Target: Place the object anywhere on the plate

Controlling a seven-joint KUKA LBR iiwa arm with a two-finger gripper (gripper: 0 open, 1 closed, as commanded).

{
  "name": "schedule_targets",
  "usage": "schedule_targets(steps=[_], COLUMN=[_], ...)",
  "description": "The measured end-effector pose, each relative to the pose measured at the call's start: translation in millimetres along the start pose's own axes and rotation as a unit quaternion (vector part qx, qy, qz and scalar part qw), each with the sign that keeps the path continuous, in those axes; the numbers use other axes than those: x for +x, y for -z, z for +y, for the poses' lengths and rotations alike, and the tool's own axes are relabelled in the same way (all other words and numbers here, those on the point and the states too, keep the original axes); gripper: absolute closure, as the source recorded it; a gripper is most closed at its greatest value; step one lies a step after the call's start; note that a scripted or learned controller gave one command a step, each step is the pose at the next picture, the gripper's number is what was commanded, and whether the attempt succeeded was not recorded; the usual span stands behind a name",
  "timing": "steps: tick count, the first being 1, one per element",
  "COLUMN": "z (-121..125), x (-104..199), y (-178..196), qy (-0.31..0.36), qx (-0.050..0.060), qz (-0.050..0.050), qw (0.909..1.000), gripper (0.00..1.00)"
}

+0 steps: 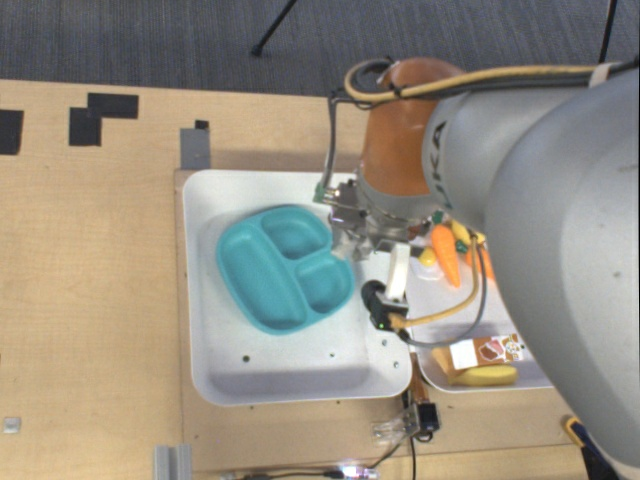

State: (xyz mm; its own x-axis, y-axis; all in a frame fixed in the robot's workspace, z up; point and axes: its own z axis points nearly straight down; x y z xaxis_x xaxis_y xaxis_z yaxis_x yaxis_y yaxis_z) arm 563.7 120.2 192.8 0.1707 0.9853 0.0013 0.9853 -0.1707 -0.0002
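A teal plate (283, 268) with three compartments lies tilted in the left white bin (280, 378). My gripper (346, 236) hangs under the orange wrist band, over the plate's right rim, close to the wall between the two bins. The wrist body hides what is below it, and I see no object between it and the plate. An orange carrot (446, 255) lies in the right bin just beside the wrist.
In the right bin (430, 368) there are a yellow banana (486, 375) and a brown and white packet (487, 350) near the front. The large grey arm covers most of that bin. A yellow cable and a black plug (379, 305) hang by the bin divider.
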Motion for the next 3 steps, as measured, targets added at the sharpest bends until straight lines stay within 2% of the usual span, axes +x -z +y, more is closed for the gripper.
schedule_targets(steps=[1,2,3], z=[-34,-25,-25], x=[51,112,112], y=[-33,67,67], qy=[-0.009,-0.155,-0.154], qx=[0.000,0.000,0.000], qz=[0.000,0.000,0.000], qw=[1.0000,0.9880,0.9880], gripper=[1.00,1.00,0.00])
